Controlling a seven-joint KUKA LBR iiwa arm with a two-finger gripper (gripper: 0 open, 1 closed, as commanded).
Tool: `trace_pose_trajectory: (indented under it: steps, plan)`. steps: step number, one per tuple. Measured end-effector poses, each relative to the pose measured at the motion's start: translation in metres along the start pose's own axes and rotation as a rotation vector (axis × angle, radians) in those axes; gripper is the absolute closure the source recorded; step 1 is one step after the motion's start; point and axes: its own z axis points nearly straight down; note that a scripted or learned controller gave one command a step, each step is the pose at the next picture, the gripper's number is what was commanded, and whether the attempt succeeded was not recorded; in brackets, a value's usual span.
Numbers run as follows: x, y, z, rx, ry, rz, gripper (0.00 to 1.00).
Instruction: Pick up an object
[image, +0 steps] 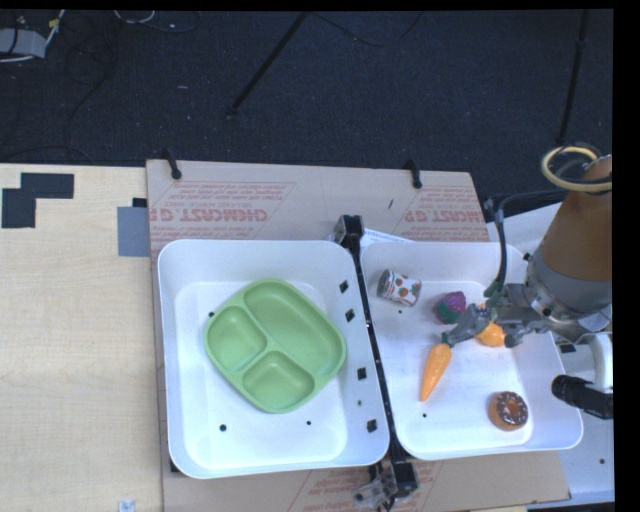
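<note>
right bin (560, 440) – one carrot (435, 371), one donut (508, 410), one cup (399, 288) – gripper (470, 328) fingers' state unclear.

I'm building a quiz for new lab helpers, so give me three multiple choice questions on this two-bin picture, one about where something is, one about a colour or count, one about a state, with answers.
1. Where does the green divided plate lie?
A. In the left bin
B. In the right bin
C. On the bench outside the bins

2. What colour is the toy carrot?
A. Blue
B. Orange
C. White

3. How does the small printed cup lie?
A. Tipped on its side
B. Upside down on the plate
C. Stacked on the donut

Answers:
1. A, the plate lies on the floor of the left bin.
2. B, the carrot is orange and lies in the right bin, just below the claw.
3. A, the cup lies on its side near the right bin's far left corner, apart from the donut.
</note>
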Motion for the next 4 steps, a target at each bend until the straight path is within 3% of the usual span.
trace_pose_trajectory:
  steps: [1, 3, 4]
  plan:
    - [0.000, 0.002, -0.006, -0.011, -0.002, -0.002, 0.00]
    - [0.003, -0.002, 0.123, -0.008, -0.001, -0.001, 0.00]
    - [0.002, -0.003, 0.122, -0.012, -0.001, 0.002, 0.00]
